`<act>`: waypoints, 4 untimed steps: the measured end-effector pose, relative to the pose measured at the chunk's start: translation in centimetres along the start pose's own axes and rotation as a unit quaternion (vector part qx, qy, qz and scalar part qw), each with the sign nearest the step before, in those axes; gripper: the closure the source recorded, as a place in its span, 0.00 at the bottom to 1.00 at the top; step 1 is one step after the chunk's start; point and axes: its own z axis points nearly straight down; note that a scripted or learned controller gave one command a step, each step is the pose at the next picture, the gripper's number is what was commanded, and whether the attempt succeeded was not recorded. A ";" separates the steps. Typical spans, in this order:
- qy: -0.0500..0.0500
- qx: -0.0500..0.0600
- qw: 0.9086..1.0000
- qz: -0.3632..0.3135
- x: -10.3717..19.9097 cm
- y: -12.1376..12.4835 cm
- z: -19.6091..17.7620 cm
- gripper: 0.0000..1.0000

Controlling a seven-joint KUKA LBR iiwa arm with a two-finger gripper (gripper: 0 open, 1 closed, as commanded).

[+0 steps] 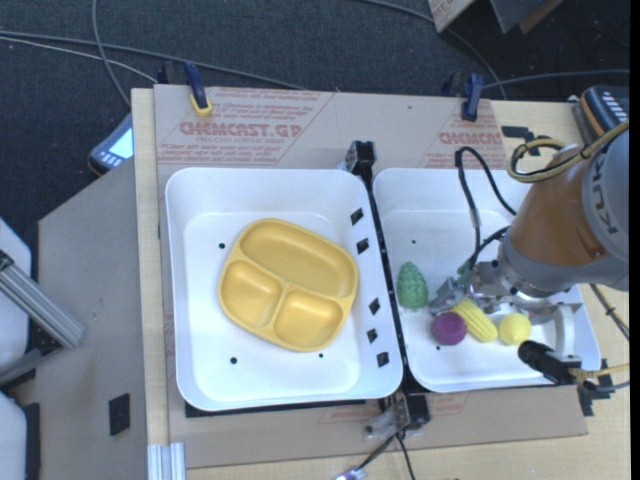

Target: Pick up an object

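- The grey arm with its orange band (556, 230) reaches in from the right of the frame. Its gripper (455, 293) hangs low over the right-hand shallow white bin (440, 186), in the lower right of the picture.
- The arm's own bulk hides whether the gripper stands apart or together, so I cannot tell. Nothing can be seen held in it.
- The candidates for picking lie in a tight cluster below and beside the gripper:
  - a green knobbly plastic toy (411, 284), just to its left;
  - a purple rounded toy (448, 329), just below it;
  - a yellow ridged corn-like toy (477, 320), touching the purple one;
  - a small yellow ball (514, 328), further right.
- The left-hand white bin (190, 268) holds a yellow three-compartment plastic plate (288, 283), well apart from the gripper and not a sensible target from here.
- The step in hand appears to be settling on one piece and descending on it.
- The green toy looks the best choice. It stands a little clear of the others, so a grasp there is less likely to catch a neighbour.
- The purple and corn pieces touch each other, and closing on either risks nudging both aside.
- The approach should come straight down, centred, with the closing direction across the toy's narrow width, and the lift should be slow.
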 end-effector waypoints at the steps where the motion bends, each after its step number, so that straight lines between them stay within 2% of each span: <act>1: 0.000 -0.003 1.000 0.000 0.0 0.0 -0.2 0.00; 2: 0.000 -0.004 1.000 0.000 0.1 0.0 -1.2 1.00; 3: -0.002 -0.006 1.000 -0.001 0.2 0.3 -5.6 1.00; 4: -0.002 -0.008 1.000 -0.001 0.3 1.0 -11.8 1.00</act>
